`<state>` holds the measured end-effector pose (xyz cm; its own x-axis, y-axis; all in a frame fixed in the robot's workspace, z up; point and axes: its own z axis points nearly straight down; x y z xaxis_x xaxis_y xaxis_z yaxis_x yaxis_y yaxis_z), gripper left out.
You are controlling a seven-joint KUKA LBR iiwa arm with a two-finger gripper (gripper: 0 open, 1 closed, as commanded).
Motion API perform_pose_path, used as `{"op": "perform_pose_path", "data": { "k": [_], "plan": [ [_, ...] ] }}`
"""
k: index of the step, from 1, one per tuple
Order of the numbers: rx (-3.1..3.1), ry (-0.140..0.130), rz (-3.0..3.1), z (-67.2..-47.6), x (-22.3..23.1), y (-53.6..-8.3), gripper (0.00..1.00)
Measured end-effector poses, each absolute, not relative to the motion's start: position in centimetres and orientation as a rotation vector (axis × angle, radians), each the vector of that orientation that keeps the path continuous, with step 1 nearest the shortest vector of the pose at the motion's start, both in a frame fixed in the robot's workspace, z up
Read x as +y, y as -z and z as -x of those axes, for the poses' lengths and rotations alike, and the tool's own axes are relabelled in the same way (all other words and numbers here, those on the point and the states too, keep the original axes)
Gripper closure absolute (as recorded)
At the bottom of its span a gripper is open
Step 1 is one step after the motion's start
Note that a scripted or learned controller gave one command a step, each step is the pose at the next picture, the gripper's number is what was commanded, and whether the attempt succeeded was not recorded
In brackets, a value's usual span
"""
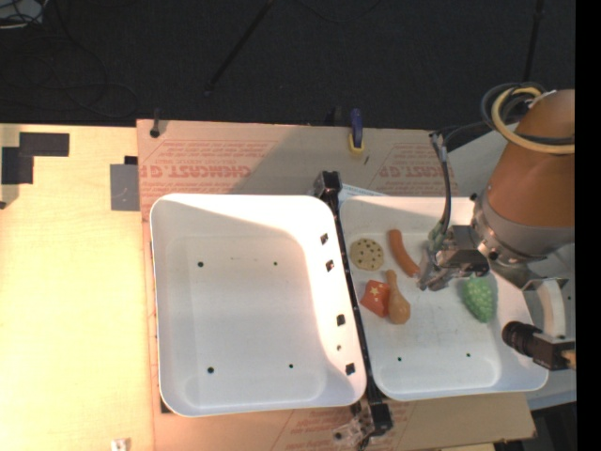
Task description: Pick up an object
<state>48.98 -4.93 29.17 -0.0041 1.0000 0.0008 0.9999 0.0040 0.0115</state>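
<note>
The gripper (pixel 434 276) hovers low in the right white plastic bin (pixel 441 379), between the orange sausage (pixel 405 252) and the green bumpy toy (pixel 480 299), likely lining up a grasp; its grip state is unclear.

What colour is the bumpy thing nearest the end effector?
Green, clearest in the camera view.

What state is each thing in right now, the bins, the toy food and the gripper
Left bin: sits flat on the bench.
Right bin: holds all the toy food.
Cookie: lying flat, apart from the gripper.
Sausage: lying loose on the bin floor.
Red piece: resting against the drumstick.
Drumstick: lying on its side.
Green piece: lying beside the gripper.
Gripper: low over the right bin, nothing visibly held.
</note>
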Motion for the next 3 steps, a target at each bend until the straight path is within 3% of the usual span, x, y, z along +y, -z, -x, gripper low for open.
{"op": "perform_pose_path", "data": {
  "k": [1,2,3],
  "plan": [
    [2.228,-0.006,-2.212,-53.4,0.8,-33.4,1.00],
    [2.223,0.016,-2.233,-48.6,-2.9,-25.3,1.00],
    [2.217,0.009,-2.232,-47.4,-8.9,-23.0,1.00]
  ]
}}
